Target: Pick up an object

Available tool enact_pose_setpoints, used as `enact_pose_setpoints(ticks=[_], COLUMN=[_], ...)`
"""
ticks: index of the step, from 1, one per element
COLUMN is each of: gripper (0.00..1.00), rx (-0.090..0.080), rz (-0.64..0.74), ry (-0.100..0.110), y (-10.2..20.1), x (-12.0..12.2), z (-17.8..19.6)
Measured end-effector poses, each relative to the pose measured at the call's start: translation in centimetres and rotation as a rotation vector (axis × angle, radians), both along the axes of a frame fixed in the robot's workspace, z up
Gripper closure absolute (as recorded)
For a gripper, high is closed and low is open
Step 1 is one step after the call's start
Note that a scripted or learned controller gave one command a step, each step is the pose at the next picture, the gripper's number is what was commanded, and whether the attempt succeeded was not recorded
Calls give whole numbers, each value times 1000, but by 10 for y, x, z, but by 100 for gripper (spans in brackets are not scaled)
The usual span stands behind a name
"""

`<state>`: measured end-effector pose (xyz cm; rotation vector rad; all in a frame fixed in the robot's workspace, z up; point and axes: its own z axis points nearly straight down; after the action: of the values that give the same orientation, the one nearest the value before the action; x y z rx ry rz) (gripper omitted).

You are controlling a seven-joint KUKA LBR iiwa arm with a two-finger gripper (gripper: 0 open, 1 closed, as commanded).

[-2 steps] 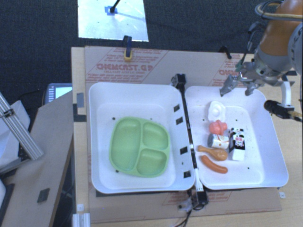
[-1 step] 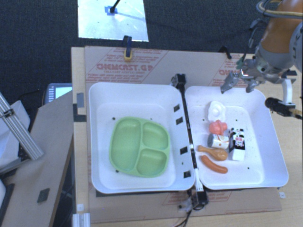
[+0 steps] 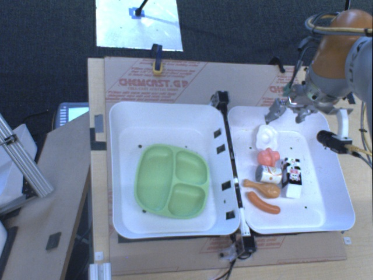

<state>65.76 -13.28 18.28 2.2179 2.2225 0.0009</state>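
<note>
Near edge, right bin point(image 3: 335, 214): you have a sausage point(image 3: 263, 203) lying closest to the front rim, with a brown spoon-like piece point(image 3: 262, 186) just behind it.
Middle of right bin: a small black-and-white carton point(image 3: 292, 178) lies beside a little cup point(image 3: 268, 173), and a pink toy point(image 3: 268, 157) touches the cup from behind.
Further back: a white toy point(image 3: 267, 136) lies just behind the pink one, nearest to the arm's tool.
Left bin point(image 3: 119, 156): it holds a green tray point(image 3: 172, 181) with three compartments; nothing for you to pick there besides that.
Gripper point(image 3: 287, 111): it hangs over the far rim of the right bin, just behind the white toy; the two fingers stand apart with nothing between them.
Arm point(image 3: 338, 51): it reaches in from the right, orange band above the wrist.
Step in hand: you are at the approach, I judge; no object is gripped yet.
Next move: bring the tool forward over the cluster and down. The white toy looks the easiest target, but its neighbour sits close, so you need the fingers to straddle one piece cleanly.
</note>
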Motion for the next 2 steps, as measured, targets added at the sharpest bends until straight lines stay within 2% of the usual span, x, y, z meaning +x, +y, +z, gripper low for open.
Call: enact_pose_setpoints(ticks=[2], gripper=[0], rx=[0], rz=[0], ry=[1], y=[0], x=[-6], z=[-94])
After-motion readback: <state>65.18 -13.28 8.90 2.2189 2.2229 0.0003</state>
